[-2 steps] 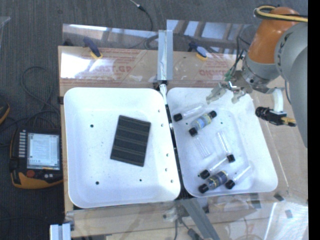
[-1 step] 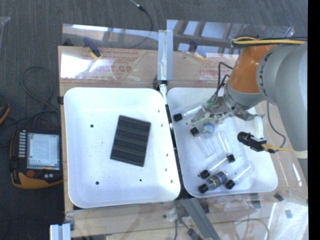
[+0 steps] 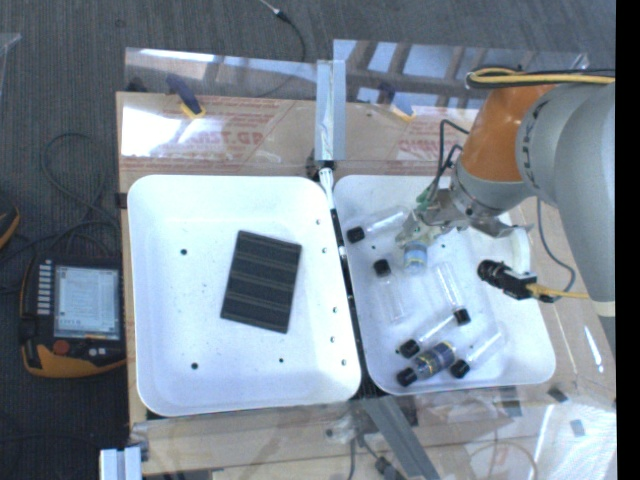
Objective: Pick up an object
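Arm: the grey arm with its orange band (image 3: 497, 140) enters from the right and slants down over the upper part of the right bin (image 3: 520, 368).
Gripper: the gripper (image 3: 419, 231) is low inside the right bin, near its upper middle.
Grip state: cannot be told from this view; nothing can be seen held.
Nearest object: a short vial with a pale blue end (image 3: 415, 259) lies just below the gripper tip. Whether the two touch cannot be told.
Upper-left object: a clear vial (image 3: 385, 225) with a black cap (image 3: 355, 235) lies just beside the gripper on its left, with the cap end pointing at the bin's left wall.
Loose cap: a small black cap (image 3: 381, 266) lies near the blue-ended vial, to its left.
Middle objects: a clear tube (image 3: 396, 303) and a second clear tube with a black end (image 3: 452, 298) lie below the gripper, apart from each other.
Lower cluster: a black-capped clear vial (image 3: 428, 334), a dark vial with black ends (image 3: 434, 361) and a clear tube (image 3: 487, 346) crowd together near the bin's lower edge, well apart from the gripper.
Left bin: the left bin (image 3: 160, 368) holds one dark ribbed rectangular pad (image 3: 261, 281), lying flat and slightly turned.
Divider: the two bins' rims meet along the middle, and a metal post (image 3: 330, 118) stands above that junction.
Surroundings: a handheld control pendant (image 3: 72, 315) lies on the floor left of the bench.
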You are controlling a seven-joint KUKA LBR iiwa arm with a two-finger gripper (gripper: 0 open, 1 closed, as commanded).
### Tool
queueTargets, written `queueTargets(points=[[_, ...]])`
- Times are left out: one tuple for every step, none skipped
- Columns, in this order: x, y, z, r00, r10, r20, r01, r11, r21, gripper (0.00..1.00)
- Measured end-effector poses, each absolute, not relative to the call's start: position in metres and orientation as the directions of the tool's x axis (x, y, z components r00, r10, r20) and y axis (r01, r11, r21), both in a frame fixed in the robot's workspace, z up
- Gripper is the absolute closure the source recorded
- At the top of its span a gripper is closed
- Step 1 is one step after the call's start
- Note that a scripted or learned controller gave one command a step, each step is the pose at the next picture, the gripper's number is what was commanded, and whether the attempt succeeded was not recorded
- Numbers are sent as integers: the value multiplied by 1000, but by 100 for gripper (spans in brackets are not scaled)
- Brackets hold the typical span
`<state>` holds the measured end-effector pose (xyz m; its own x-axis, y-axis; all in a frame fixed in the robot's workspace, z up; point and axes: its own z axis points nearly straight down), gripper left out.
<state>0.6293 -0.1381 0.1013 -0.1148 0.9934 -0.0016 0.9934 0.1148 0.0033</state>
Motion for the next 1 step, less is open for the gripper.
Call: queueTargets(points=[[632, -72, 227, -66, 998, -1, 998, 66, 0, 100]])
